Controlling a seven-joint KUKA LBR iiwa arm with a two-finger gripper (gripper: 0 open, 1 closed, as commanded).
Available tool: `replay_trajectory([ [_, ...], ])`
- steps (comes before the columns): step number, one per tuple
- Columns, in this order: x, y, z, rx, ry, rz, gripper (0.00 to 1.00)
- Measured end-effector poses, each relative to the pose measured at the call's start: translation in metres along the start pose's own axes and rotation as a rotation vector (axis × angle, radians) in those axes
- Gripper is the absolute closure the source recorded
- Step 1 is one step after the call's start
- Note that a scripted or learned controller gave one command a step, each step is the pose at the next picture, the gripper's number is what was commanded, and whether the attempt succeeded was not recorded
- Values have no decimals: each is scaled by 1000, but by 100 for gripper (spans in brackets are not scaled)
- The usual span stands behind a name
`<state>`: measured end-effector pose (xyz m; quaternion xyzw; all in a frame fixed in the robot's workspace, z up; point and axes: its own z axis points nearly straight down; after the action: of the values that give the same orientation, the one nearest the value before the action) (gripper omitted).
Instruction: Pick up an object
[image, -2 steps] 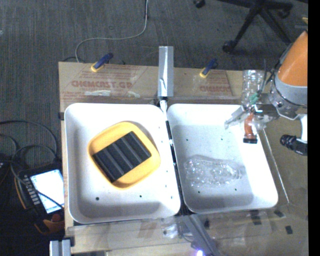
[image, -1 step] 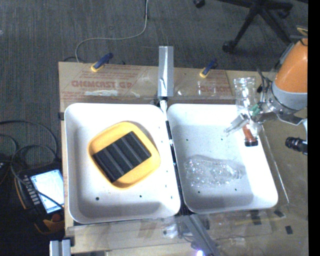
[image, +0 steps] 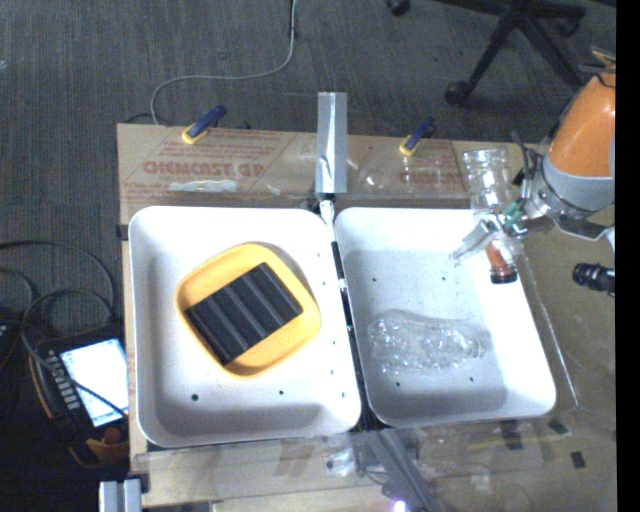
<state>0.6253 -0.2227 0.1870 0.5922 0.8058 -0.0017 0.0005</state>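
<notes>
the gripper (image: 497, 232) hangs over the right bin's (image: 520, 395) far right rim; whether its pincer is apart or together i cannot tell. a crumpled clear plastic bottle (image: 425, 343) lies mid-bin with bare floor around it. the yellow tray with black ridged insert (image: 248, 308) fills the left bin's (image: 150, 240) middle.

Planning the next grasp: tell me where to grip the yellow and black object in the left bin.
Grip the yellow and black object across its narrower width, probably from straight above: it lies flat, turned diagonally in the left bin, with bare floor all round.
</notes>
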Motion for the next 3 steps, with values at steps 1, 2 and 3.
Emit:
replay_trajectory([
  [1,-2,12,19,0,0,-68,0],
  [2,-13,41,19,0,-1,-104,0],
  [3,-12,42,32,0,0,-137,0],
])
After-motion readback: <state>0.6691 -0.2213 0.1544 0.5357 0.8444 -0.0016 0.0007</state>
